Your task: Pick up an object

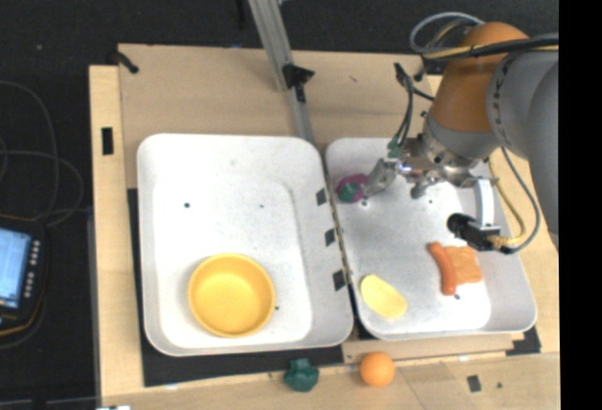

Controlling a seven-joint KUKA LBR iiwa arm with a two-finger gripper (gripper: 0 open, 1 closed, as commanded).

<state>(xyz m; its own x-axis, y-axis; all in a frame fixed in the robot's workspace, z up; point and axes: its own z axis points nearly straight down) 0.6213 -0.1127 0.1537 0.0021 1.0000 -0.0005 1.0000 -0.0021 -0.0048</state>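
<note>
My gripper (pixel 400 179) hangs over the upper part of the right bin (pixel 508 314), its two grey fingers spread apart with nothing between them. A small purple and green object (pixel 352 188) lies just left of the left finger, near the bin's upper left corner. Lower in the same bin lie a pale yellow piece (pixel 383 296) at the front left and an orange piece (pixel 454 266) at the right. In the left bin (pixel 226 164) sits a yellow bowl (pixel 231 294) at the front.
An orange ball (pixel 376 369) and a small green object (pixel 301 375) lie on the bench in front of the bins. A metal pole (pixel 268 18) slants up behind the bins. A black cable fitting (pixel 470 229) hangs beside the wrist.
</note>
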